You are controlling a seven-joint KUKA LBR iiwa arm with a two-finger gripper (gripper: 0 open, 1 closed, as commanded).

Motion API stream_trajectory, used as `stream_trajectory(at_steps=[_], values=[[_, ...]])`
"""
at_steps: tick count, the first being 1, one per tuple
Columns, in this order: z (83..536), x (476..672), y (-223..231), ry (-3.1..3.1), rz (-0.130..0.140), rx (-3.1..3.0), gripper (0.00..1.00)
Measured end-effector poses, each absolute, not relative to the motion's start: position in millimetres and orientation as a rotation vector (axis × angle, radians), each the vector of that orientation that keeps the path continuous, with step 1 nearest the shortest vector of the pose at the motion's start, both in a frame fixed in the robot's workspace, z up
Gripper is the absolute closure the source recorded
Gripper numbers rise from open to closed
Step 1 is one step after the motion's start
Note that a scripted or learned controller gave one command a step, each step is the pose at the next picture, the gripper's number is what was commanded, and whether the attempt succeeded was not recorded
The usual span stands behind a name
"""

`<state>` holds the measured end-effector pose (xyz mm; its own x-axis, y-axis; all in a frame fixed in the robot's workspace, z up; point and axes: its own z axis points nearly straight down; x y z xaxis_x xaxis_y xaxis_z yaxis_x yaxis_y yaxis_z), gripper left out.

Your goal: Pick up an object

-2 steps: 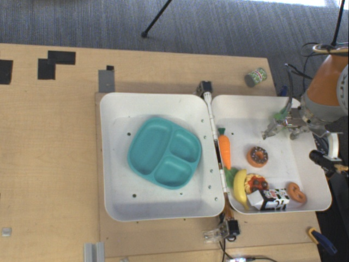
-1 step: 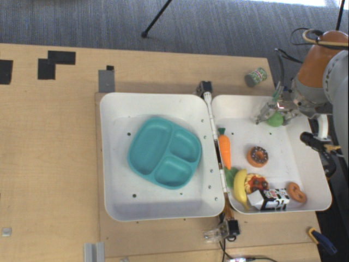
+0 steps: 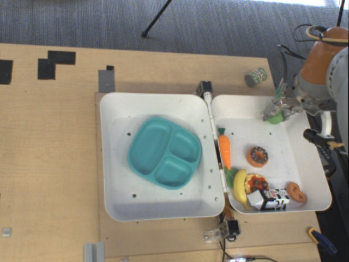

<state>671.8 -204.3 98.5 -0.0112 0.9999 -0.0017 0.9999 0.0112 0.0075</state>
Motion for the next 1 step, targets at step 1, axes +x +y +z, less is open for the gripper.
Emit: stream_trajectory(at_steps=[1], values=[[163.3,662.3,-153.4,2.227,0.007,2.209,1.0]])
